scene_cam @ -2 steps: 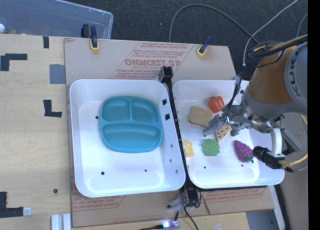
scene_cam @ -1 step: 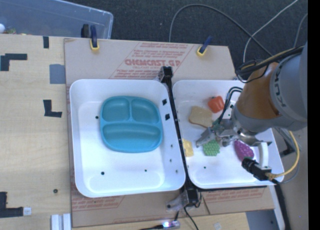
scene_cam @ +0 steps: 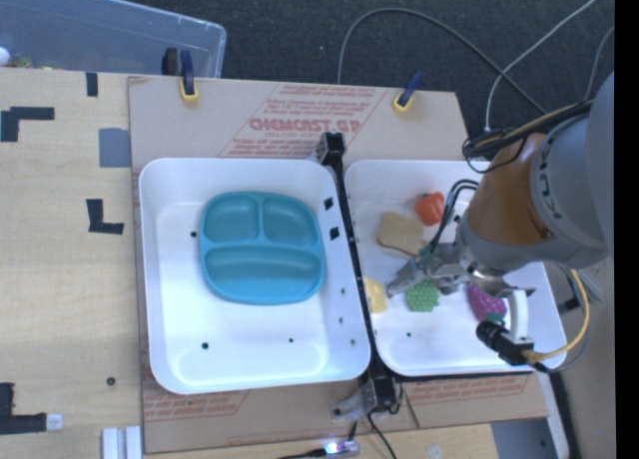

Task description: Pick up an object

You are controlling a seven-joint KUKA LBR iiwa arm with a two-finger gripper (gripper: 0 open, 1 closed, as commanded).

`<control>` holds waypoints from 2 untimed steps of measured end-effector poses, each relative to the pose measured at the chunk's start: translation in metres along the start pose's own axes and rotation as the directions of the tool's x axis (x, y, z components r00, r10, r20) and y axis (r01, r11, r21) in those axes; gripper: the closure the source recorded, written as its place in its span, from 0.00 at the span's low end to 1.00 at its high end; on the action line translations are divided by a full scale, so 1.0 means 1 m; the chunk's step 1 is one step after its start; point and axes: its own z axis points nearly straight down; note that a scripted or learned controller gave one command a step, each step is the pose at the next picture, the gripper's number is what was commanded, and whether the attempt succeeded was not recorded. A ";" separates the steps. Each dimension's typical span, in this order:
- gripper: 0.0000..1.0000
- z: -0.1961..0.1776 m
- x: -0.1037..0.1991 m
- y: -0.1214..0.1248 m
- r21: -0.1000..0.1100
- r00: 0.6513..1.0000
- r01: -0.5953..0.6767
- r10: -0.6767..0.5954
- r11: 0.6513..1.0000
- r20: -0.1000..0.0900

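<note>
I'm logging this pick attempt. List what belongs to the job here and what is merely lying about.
Belongs to the job:
- gripper, low in the right bin
- green object just beside it
- tan piece, orange object, purple object, yellow piece: other candidates

Lying about:
- blue divided plate in the left bin
- yellow clamps on the cardboard

In the right bin (scene_cam: 399,347), 5 small objects lay close together. An orange rounded piece (scene_cam: 429,208) sat toward the far side, with a tan, flat, bread-like slab (scene_cam: 399,232) just beside it and nearer the divider. A pale yellow piece (scene_cam: 374,295) rested against the bin's left wall. A green bumpy cluster (scene_cam: 422,296) lay near the middle, and a purple bumpy cluster (scene_cam: 487,301) lay to its right, partly hidden.
</note>
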 end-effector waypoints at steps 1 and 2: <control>1.00 -0.008 0.000 0.001 0.002 1.000 0.001 -0.001 1.000 -0.001; 1.00 -0.066 -0.005 0.000 -0.003 1.000 0.000 0.000 1.000 0.000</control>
